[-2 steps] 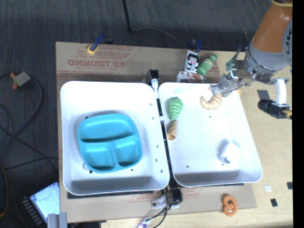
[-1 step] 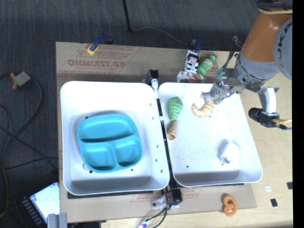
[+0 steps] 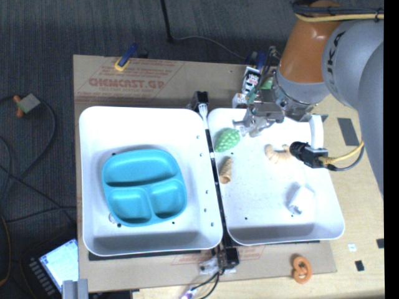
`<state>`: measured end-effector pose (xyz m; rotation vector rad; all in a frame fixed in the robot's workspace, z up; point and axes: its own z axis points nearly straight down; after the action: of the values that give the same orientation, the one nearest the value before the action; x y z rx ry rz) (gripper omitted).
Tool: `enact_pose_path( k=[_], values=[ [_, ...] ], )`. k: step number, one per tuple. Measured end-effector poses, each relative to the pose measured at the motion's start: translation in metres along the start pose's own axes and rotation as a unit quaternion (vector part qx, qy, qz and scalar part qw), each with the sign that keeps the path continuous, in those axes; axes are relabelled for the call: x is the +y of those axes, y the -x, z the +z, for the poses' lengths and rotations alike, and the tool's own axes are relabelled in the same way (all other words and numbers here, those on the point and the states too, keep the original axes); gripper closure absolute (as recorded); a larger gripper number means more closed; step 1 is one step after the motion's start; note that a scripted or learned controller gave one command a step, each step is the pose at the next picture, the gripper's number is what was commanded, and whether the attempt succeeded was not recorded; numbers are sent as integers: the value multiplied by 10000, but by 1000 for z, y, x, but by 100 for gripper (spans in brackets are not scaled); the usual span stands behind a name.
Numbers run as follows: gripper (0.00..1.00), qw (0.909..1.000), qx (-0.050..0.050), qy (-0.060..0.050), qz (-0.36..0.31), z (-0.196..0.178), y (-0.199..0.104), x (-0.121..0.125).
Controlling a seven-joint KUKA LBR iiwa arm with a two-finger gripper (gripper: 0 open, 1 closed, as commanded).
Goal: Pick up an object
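My gripper [image 3: 250, 127] hangs over the back left part of the right bin [image 3: 324, 229], open, with nothing between its fingers. Just left of it and below lies a green knobbly ball [image 3: 226, 139], close to one fingertip. A tan cone-shaped piece [image 3: 225, 169] rests by the bin's left wall. To the gripper's lower right is a small tan figure [image 3: 277, 152]. Nearer the front right lies a pale translucent object [image 3: 298, 199].
The left bin [image 3: 93, 167] holds a blue divided tray [image 3: 144, 185]. A black plug with a yellow cable [image 3: 313, 155] hangs from the arm over the right bin. An orange ring [image 3: 302, 268] lies on the bench in front. A blue clamp [image 3: 126, 56] sits at the back left.
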<state>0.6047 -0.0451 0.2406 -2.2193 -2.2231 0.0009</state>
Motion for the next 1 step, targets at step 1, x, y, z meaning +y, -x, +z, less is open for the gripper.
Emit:
enact_pose_path(
  k=[1],
  values=[
    [100,10000,0,-8,5,10,-43,-52]
  ],
)
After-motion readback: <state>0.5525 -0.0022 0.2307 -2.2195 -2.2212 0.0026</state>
